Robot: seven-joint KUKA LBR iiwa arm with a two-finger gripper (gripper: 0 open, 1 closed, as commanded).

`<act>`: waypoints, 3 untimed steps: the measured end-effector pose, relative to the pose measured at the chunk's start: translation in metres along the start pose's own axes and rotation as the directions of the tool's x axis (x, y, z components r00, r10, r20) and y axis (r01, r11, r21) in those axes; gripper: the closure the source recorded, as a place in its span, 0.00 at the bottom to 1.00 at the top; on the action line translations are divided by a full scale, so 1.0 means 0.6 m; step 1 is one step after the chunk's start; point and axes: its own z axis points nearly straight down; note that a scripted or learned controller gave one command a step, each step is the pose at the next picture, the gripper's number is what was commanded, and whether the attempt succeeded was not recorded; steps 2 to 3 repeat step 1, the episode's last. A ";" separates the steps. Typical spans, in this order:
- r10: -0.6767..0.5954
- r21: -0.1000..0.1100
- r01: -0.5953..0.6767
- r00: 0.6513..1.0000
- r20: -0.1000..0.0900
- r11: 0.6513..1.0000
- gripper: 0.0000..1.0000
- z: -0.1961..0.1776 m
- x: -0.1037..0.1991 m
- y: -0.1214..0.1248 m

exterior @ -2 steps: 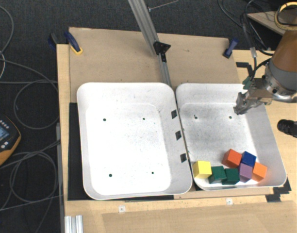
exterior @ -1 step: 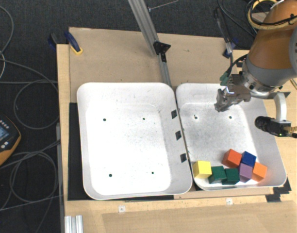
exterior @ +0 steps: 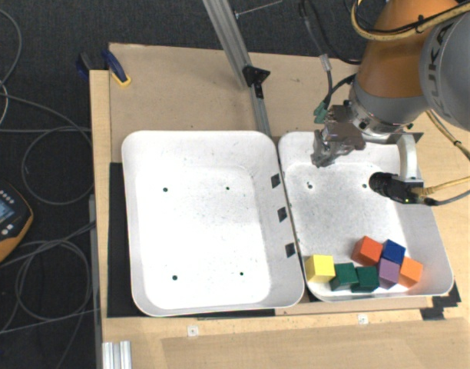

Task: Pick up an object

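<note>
**Inspector:** Your blocks sit clustered at the right bin's near edge. They look small, rigid and light; take the yellow block by opposite flat faces, since it stands a little clear.

**Operator:** And the end effector?

**Inspector:** It hangs over the bin's far end, well apart from the blocks. You hold nothing; I cannot tell its opening.

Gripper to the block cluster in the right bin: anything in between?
Camera view: bare speckled floor of the right bin lies between the gripper and the block cluster at its near edge.
</note>
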 end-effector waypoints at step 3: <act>-0.001 0.000 0.001 1.000 -0.001 1.000 1.00 -0.008 0.102 0.015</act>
